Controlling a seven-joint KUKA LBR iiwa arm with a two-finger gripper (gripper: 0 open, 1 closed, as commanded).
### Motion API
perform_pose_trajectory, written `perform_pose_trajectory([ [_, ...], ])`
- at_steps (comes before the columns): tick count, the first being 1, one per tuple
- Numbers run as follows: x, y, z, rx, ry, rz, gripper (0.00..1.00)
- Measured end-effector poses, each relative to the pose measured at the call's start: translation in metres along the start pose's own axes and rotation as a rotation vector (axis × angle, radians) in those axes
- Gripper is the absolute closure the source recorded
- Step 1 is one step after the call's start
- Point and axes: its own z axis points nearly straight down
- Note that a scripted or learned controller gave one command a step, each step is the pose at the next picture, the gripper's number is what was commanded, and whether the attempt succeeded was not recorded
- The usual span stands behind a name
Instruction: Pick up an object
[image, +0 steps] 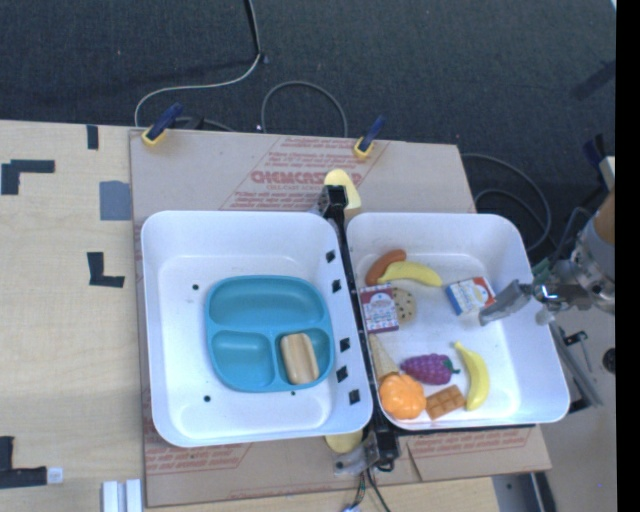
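In the camera view, the pincer (500, 303) hovers at the right bin's (505, 232) right edge, beside the small carton (468, 294); its opening cannot be told, and nothing shows in its grasp. Bananas (474, 374), grapes (430, 368) and orange (402, 396) lie unpicked; lifting remains.

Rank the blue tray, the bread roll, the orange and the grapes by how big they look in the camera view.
1. blue tray
2. bread roll and orange: look alike, unranked
3. grapes, slightly smaller
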Motion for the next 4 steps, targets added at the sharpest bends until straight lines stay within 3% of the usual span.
perform_pose_trajectory([
  [1, 0.011, -0.005, 0.123, 0.011, 0.005, 0.0, 0.0],
  [2, 0.064, -0.001, 0.164, -0.005, -0.005, -0.001, 0.0],
  [3, -0.038, 0.048, 0.095, -0.011, -0.009, 0.005, 0.0],
  [4, 0.043, 0.079, 0.165, -0.003, -0.004, -0.005, 0.0],
])
